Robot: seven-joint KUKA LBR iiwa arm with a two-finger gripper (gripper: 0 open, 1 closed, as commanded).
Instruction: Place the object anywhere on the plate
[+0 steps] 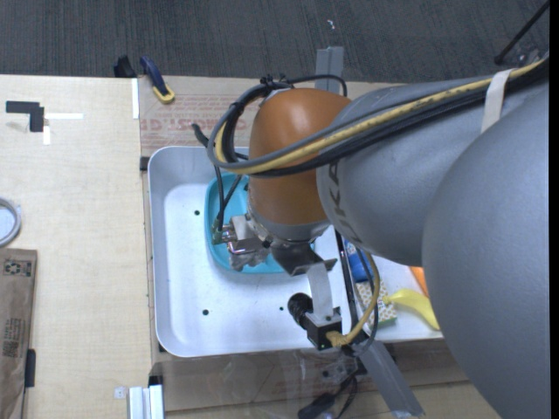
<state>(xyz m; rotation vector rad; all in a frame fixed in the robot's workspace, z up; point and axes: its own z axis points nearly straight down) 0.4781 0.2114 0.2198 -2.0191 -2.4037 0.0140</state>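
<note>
Grey arm point(419, 173) covers the blue plate point(215, 221); claw point(238, 244) state and object orientation unclear.

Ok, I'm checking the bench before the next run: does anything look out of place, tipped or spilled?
Nothing stands out. The blue plate lies flat in the white bin, mostly hidden by the arm. A yellow item lies at the bin's right, partly covered. No spill or damage is visible.
</note>
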